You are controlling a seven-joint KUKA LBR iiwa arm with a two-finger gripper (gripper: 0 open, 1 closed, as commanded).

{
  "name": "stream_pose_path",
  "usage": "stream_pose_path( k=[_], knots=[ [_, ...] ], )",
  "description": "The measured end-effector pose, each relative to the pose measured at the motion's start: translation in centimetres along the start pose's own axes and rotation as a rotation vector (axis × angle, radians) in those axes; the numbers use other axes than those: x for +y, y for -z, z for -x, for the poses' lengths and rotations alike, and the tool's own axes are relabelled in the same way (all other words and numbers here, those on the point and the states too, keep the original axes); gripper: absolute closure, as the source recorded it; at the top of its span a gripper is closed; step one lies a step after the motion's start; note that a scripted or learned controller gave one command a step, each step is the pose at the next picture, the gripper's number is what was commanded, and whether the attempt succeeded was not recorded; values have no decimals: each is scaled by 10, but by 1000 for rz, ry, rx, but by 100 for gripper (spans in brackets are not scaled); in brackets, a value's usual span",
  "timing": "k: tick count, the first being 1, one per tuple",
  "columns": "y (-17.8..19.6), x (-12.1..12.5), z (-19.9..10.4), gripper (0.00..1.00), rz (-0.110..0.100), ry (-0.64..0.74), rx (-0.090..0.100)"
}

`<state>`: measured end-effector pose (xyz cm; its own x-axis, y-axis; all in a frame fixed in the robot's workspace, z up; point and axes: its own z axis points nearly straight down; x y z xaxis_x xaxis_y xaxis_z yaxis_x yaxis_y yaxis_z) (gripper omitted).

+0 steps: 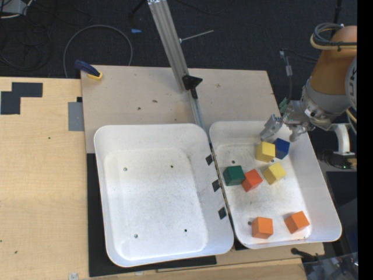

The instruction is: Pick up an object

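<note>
blue block (282, 148) lies just below the pincer (282, 130), whose fingers stand apart with nothing between them; yellow block (265, 151) touches it. grasp and lift remain.

Bins: left bin (116, 139) and right bin (326, 214) sit side by side on the bench (233, 92), edges nearly touching.
Right bin, far end: two cubes touching, cube A (265, 151) left, cube B (282, 148) right.
Gripper (284, 127): over the right bin's far edge, just behind cubes A and B.
Right bin, middle: cube C (233, 175) leftmost, cube D (252, 180) touching its right side, cube E (274, 172) just right of D.
Right bin, near end: cube F (262, 227) left, cube G (297, 221) right, apart from each other.
Rail (172, 45): slants over the bench behind the bins, ending near the gap between them.
Clamp (88, 70): at the bench's far left corner.
</note>
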<state>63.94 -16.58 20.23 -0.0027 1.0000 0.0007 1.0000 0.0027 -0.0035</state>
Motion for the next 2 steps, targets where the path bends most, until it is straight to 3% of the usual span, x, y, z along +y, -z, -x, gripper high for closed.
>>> stream_pose_path(
  k=[1, 2],
  knots=[
    [10, 0, 0, 100, 0, 6, -1],
    [10, 0, -1, 0, -2, 8, -1]
  ],
)
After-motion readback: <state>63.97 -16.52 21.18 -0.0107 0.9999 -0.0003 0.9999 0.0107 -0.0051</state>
